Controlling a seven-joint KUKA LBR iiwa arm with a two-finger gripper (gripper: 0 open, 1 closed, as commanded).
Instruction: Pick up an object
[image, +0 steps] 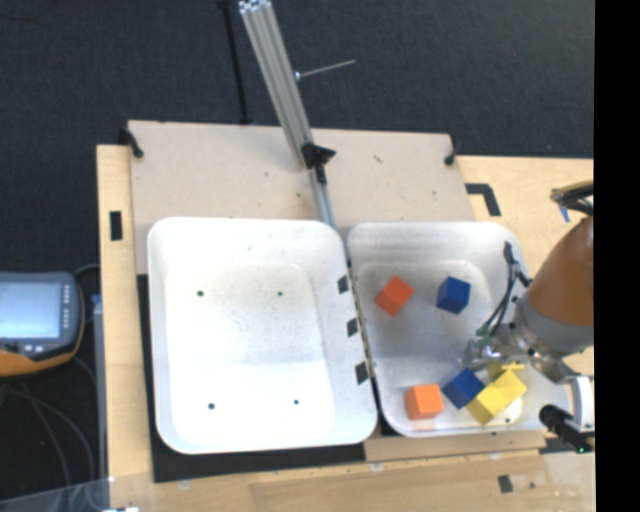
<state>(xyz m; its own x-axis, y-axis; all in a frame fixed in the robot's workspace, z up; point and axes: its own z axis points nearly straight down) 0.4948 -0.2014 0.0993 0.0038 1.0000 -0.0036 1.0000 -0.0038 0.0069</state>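
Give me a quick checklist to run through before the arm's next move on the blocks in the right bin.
1. Pincer over right bin: ok.
2. Target near pincer, the blue block and yellow block: ok.
3. Those two blocks apart for a clean grasp: not ok, they touch.
4. Block held between the fingers: cannot tell.
5. Orange block beside the blue one, clear of the approach: cannot tell.
6. Far orange block and far blue block out of the way: ok.

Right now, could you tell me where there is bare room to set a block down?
The left bin has a bare floor. In the right bin, free floor lies between the orange block and the lower orange block. The near right corner is crowded: blue block, yellow block, gripper.
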